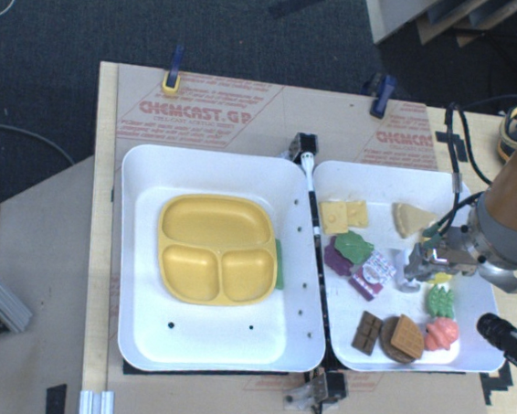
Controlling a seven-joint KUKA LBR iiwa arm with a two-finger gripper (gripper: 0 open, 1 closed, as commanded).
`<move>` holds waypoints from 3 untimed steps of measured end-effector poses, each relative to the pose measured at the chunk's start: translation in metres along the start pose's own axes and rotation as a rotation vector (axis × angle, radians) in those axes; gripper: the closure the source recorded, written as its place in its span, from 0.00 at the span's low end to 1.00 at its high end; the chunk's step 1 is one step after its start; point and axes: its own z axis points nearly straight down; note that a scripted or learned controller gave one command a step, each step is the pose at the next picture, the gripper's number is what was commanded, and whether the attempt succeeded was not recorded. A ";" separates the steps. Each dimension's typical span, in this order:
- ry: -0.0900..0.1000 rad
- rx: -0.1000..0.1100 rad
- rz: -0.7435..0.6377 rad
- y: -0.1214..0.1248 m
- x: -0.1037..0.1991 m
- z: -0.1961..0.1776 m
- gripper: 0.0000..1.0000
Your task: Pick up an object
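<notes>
Yellow tray: big three-compartment yellow plastic tray (215, 247) in the left shallow white bin (133, 262); stiff, light, slick; probably too wide to pinch except at the rim.
Toy food: small pieces in the right shallow white bin (472, 362); light, firm.
Brown waffle-like toy block (405, 336): near the front edge; best pinched across its flat sides.
Pincer (417, 267): low beside the purple-and-white packet (369, 271); fingers blurred, spread or closed impossible to tell.
</notes>
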 end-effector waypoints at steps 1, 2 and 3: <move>0.002 0.005 -0.002 0.011 0.054 0.009 1.00; 0.001 0.001 -0.001 0.019 0.063 -0.009 1.00; 0.002 0.008 0.001 0.019 0.062 0.010 1.00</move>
